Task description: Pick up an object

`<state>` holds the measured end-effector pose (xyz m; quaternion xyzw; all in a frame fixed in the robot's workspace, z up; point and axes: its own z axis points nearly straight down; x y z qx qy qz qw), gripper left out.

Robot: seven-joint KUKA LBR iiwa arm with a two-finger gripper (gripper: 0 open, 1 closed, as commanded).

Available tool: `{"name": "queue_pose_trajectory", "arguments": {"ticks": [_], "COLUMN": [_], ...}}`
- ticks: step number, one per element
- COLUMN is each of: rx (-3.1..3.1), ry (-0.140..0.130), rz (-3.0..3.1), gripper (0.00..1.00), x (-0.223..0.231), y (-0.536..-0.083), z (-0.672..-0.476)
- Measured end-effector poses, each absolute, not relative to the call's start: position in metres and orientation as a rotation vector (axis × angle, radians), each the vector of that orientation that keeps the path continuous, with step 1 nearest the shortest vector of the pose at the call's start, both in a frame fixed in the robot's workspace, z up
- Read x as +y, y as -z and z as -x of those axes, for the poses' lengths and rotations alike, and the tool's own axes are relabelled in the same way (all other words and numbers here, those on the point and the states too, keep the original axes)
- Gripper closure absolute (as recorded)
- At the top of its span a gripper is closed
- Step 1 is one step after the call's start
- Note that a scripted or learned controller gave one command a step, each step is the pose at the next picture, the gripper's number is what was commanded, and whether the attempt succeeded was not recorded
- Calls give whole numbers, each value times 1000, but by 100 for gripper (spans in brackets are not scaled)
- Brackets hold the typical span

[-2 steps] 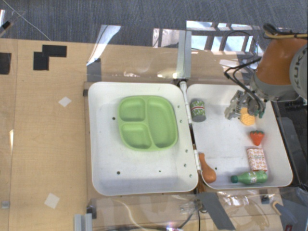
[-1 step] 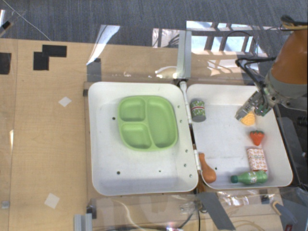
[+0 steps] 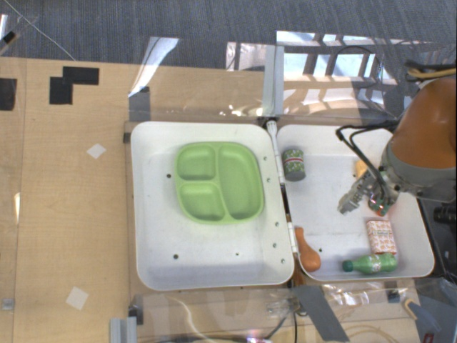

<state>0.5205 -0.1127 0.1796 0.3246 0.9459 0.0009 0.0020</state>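
My gripper (image 3: 355, 198) hangs over the middle of the right bin (image 3: 325, 224), reaching in from the right below the orange band of the arm. Nothing can be seen between its tips. A small dark can (image 3: 293, 163) lies at the bin's far left. An orange, pear-shaped object (image 3: 308, 251) rests against the left wall near the front. A green bottle (image 3: 369, 264) lies along the front edge, and a red and white packet (image 3: 381, 236) sits just above it. A small multicoloured item (image 3: 380, 204) lies right beside the gripper.
The left bin (image 3: 153, 263) holds a green divided plate (image 3: 218, 181). A black cable (image 3: 357, 145) loops over the right bin's far side. Bare white floor shows between the can and the orange object.
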Motion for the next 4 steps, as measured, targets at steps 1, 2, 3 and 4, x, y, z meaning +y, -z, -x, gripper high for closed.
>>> {"name": "queue_pose_trajectory", "arguments": {"ticks": [1,2,3,4], "rx": [3072,2935,2932,2929], "ry": [-1,0,-2,-4], "rz": [-624,-1098,-1086,-1074], "gripper": [100,100,100,100], "x": [-111,-164,-163,-162], "y": [-185,-202,-214,-225], "z": [-489,-489,-491,-494]}}
